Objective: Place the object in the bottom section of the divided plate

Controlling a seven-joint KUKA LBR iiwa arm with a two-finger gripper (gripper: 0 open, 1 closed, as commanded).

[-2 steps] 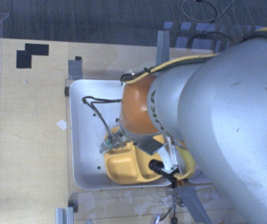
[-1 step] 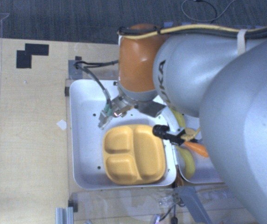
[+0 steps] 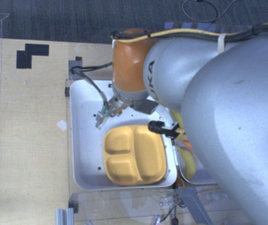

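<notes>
Arm (image 3: 209, 93) covering right bin (image 3: 190, 177), divided plate (image 3: 135, 154) unobstructed

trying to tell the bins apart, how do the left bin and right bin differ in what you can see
The left bin is in nearly full view, its white floor and rim clear; the right bin is mostly hidden under the arm, with just a corner showing. The left bin holds a yellow divided plate; the right bin shows a yellow, banana-like object by its left wall. Both are shallow, white and share a middle edge.
</notes>
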